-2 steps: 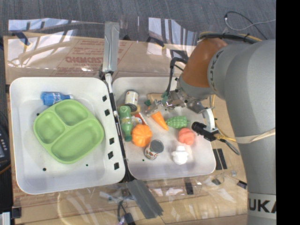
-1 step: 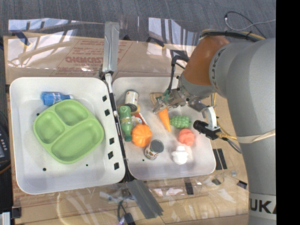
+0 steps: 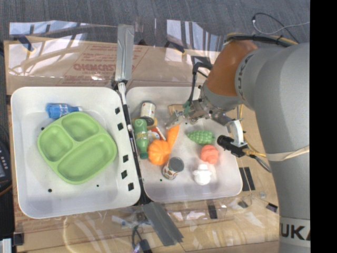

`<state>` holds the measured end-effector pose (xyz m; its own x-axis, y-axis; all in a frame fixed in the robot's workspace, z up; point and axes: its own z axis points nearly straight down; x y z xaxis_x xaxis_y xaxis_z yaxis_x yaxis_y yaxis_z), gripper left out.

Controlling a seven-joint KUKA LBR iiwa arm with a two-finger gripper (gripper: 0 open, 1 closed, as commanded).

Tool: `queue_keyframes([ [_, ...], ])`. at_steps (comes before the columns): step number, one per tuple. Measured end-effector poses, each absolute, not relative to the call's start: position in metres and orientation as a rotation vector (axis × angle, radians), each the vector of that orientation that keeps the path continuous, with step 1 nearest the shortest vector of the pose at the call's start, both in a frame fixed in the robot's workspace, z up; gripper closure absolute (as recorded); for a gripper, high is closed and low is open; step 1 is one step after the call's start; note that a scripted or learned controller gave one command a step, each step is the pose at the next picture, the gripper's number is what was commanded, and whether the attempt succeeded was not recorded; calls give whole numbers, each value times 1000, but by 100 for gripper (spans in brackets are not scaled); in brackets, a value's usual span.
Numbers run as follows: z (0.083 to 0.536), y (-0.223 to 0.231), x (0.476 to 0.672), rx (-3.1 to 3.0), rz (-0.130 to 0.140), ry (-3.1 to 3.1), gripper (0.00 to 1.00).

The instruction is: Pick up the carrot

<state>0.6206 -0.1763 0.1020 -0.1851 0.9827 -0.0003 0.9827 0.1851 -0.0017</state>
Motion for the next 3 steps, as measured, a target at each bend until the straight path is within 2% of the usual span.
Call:
queue_keyframes([
  [1,91,-147,607,-2477,5,-1923,0],
  [2,100,-146,606,-2470,8,-1926,100],
  [3,231,-84,628,-2301,-1,-2139,100],
])
